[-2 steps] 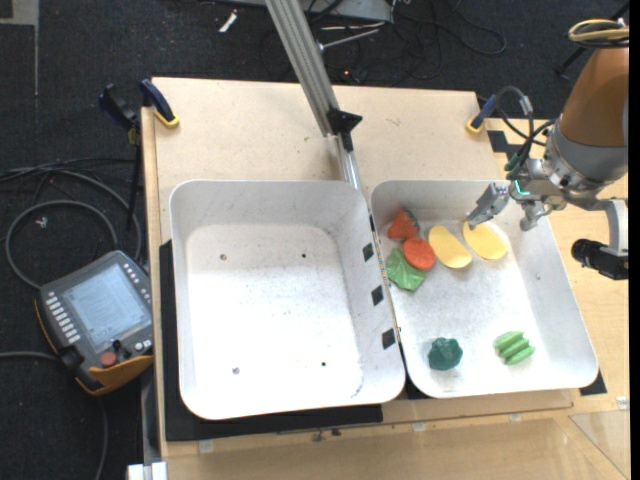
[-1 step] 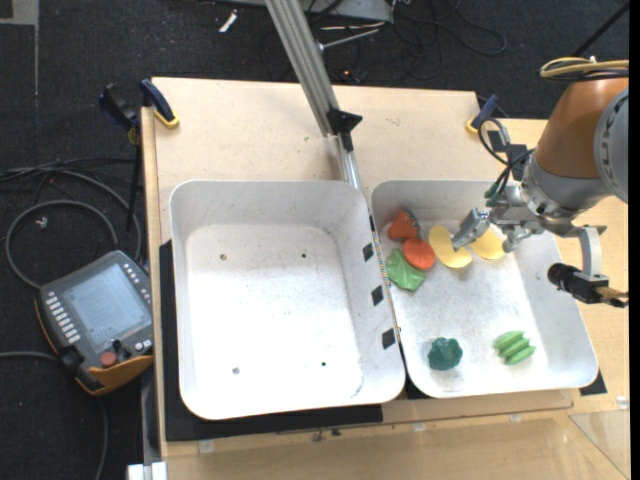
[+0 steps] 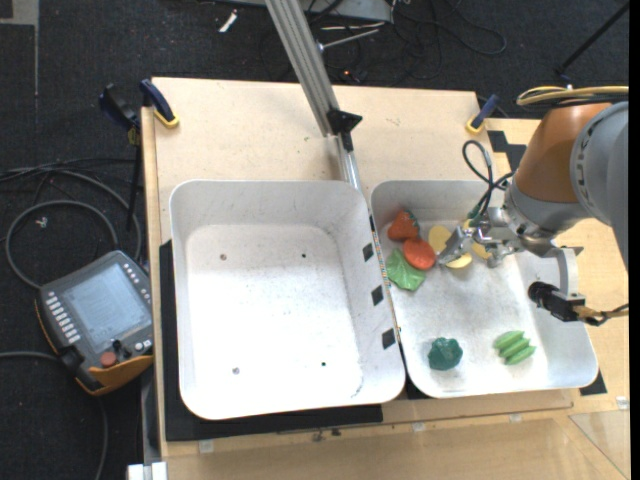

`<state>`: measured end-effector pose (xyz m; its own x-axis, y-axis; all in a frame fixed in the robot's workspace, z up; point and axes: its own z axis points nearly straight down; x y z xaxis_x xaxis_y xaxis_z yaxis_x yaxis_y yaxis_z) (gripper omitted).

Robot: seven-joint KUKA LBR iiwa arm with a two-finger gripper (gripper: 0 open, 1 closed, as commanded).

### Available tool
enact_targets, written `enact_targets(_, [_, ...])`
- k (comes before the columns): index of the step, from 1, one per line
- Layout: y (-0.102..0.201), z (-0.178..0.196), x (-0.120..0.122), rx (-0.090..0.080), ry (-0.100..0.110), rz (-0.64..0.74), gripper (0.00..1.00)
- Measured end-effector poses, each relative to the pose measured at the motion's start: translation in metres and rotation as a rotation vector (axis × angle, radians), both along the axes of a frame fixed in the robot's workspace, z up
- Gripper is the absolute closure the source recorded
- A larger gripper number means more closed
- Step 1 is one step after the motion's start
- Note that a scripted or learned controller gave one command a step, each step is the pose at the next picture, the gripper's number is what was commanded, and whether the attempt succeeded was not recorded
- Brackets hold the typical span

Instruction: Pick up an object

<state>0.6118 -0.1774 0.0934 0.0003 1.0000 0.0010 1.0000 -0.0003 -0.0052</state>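
The tool (image 3: 468,245) sits low in the right bin (image 3: 560,363), near its upper middle, at the end of the grey arm (image 3: 590,173) that comes in from the right with its orange band (image 3: 550,158) just behind the wrist. Whether the tool is open or closed cannot be told at this slant, and nothing can be seen held in it. Right at the tool's tip lie two pale yellow pieces (image 3: 447,246), one just left of it and one just below, too close to say whether they touch it. A little farther left of the tool is a red piece (image 3: 419,257), with an orange piece (image 3: 402,226) above that and a green leaf (image 3: 404,272) below it, the three bunched against the bin's left wall. Well below the tool, near the front of the bin, rest a dark green lump (image 3: 444,353) and, to its right, a light green ribbed piece (image 3: 514,346). The left bin (image 3: 200,208) lies far to the tool's left. Both bins stand on the counter (image 3: 250,128), and a slanted metal bar (image 3: 300,53) runs down from above toward the gap between them. A teach pendant (image 3: 95,318) lies on the floor, far left.
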Motion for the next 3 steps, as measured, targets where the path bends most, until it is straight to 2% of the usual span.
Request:
enact_targets(1, [-0.001, 0.014, 0.002, -0.002, -0.007, 0.0, 1.0])
enact_targets(3, [-0.002, 0.101, 0.006, -0.003, -0.012, 0.003, 1.0])
